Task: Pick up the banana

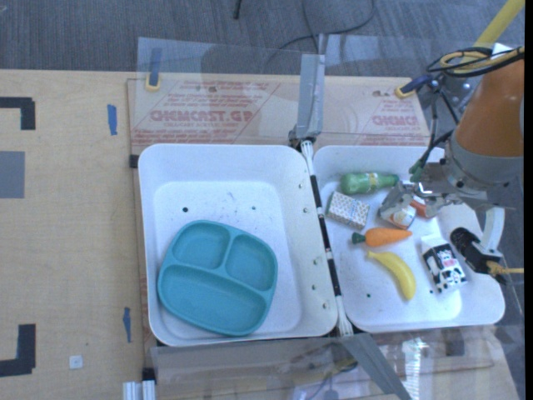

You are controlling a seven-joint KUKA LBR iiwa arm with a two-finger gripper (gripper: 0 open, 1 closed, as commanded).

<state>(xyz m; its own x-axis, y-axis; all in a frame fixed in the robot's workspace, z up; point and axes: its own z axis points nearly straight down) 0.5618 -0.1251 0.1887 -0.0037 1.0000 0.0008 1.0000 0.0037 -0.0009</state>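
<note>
End effector (410,200) is low in the right bin (483,307), upper middle; can't tell if it's open or closed, wrist blocks the view. It looks to be on or just over a small red-and-white item (403,217), hard to ID.

Right bin contents, relative to the end effector:
- banana (396,272): below it, lying flat on the bin floor, nothing gripping it
- carrot (384,237): just below-left, between end effector and banana, close to banana's upper end
- green bottle (366,182): up-left, on its side
- patterned silver packet (348,211): left
- black-and-white cow toy (444,267): below-right, near the banana

Left bin (166,173): teal divided plate (218,277) sitting lower-left.

Room: banana has bare floor below and to its left toward the bin divider (323,248); carrot crowds its top. Bench (67,223) left of the bins is bare wood.
</note>
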